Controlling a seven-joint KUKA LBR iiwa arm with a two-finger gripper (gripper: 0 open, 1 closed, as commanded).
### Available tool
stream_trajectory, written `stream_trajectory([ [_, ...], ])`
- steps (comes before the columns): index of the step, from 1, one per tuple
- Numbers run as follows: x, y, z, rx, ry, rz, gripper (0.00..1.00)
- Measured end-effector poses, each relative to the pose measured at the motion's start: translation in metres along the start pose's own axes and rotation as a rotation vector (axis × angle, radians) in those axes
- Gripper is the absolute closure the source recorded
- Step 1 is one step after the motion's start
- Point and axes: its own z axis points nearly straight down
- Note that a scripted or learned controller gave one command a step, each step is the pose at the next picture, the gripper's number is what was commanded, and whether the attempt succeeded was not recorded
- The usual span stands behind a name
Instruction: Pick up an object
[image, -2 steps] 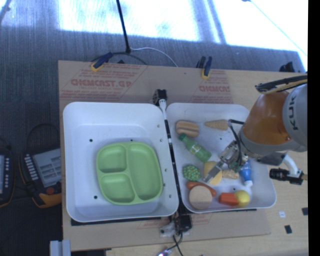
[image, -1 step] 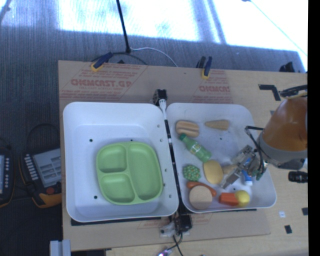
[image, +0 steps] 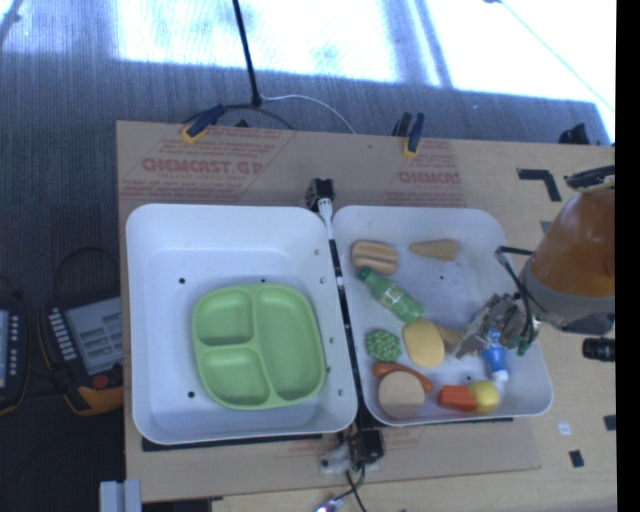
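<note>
- grey two-finger gripper (image: 497, 330) low in the right white bin (image: 470, 222), finger spread indistinct; grasp cannot be told.
- small blue-and-white bottle (image: 494, 360) just below it, partly hidden.
- arm cut off at right.

Lime-green divided plate (image: 260, 345); green bottle (image: 391, 294); pale yellow lemon-like piece (image: 424, 343); dotted green ball (image: 382, 345), possibly textured.
</note>
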Motion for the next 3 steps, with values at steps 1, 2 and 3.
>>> stream_trajectory([
  [1,0.019,0.083,-0.072,0.009,0.016,-0.059,1.0],
  [2,0.058,0.096,-0.086,0.013,0.018,0.109,1.0],
  [3,0.073,0.105,-0.104,0.015,0.015,0.364,1.0],
])
